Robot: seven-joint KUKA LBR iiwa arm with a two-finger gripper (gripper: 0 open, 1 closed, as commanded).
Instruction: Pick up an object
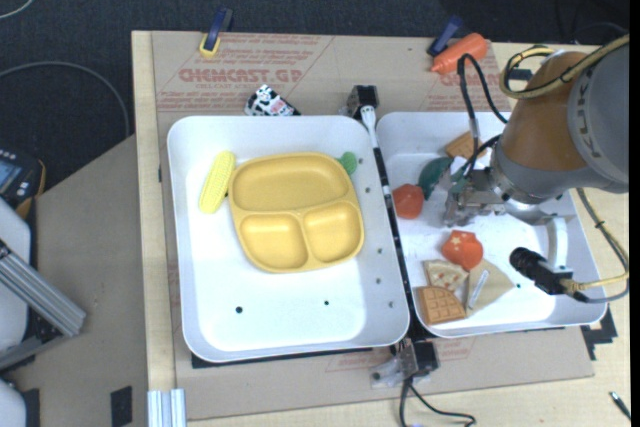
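The claw [462, 205] is seen lowered into the right bin [400, 130] on the worktop [160, 75]; whether anything is gripped cannot be told. A red tomato [408, 201] lies just to its left, a second red piece [461, 248] just below it, with crackers [441, 300] beyond. Well to the left, a yellow divided tray [295, 210] and a corn cob [216, 181] are held in the left bin [280, 325].

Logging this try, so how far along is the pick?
Done: the arm has reached over the right bin, with the gripper low among the toy food. In hand: nothing visibly held; the red tomato and the strawberry lie on the bin floor. Left: grasping and lifting an object.
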